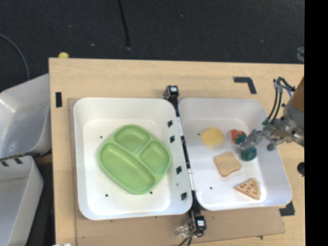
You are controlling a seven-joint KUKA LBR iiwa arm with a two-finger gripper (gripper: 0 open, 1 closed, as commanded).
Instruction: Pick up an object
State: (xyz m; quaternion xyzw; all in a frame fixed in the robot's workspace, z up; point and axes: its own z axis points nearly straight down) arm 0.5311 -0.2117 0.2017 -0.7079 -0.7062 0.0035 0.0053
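The right bin holds a yellow round piece, a slice of toast, a pizza wedge, a small red item and a teal item. My gripper reaches in from the right edge and hangs low over the bin's far right part. It sits just right of the red item and directly above the teal one. The gripper partly hides both, and I cannot make out whether it touches either of them.
A green divided plate lies in the left bin. A clamped divider runs between the bins. The wooden bench surrounds them, with a white container off its left side.
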